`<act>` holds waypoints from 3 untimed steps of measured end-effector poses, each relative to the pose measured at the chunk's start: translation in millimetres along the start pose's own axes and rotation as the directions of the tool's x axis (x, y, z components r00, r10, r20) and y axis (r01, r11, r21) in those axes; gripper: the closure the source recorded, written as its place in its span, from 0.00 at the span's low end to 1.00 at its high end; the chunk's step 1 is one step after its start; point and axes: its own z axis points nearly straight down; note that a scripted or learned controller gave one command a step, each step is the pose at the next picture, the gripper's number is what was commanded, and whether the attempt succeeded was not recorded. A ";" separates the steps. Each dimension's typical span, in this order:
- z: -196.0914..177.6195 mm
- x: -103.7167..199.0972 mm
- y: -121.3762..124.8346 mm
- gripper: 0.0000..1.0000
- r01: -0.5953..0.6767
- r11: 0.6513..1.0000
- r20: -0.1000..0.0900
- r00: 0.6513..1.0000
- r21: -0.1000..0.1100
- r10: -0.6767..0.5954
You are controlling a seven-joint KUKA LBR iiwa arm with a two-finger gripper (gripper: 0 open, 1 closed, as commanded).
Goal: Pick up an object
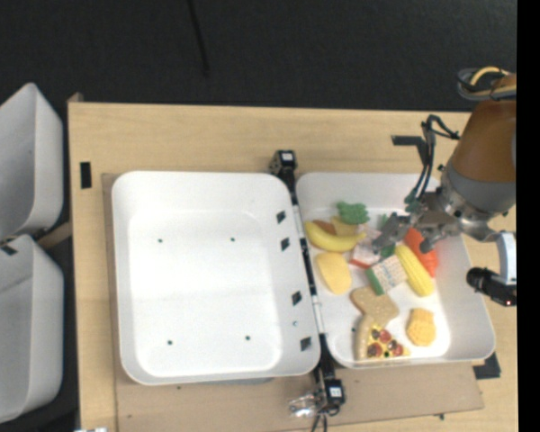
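Gripper (398, 230): low in right bin (472, 327), among toy food
Fingers: state unclear
Nearest: banana (330, 237), corn cob (415, 271)

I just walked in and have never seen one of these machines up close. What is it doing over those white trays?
A grey and orange robot arm is reaching in over the right bin, which holds toy food: a banana, a corn cob, a green piece and a pizza slice. Its hand is down among the pile, but nothing is visibly lifted yet. The left bin sits beside it.
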 end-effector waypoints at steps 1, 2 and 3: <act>101.9 33.8 -71.3 0.00 -0.001 1.000 0.001 1.000 0.001 0.001; 111.2 47.3 -10.6 0.00 0.001 1.000 0.006 1.000 -0.016 -0.001; 95.4 46.9 -5.8 1.00 -0.004 0.999 0.006 1.000 -0.037 0.004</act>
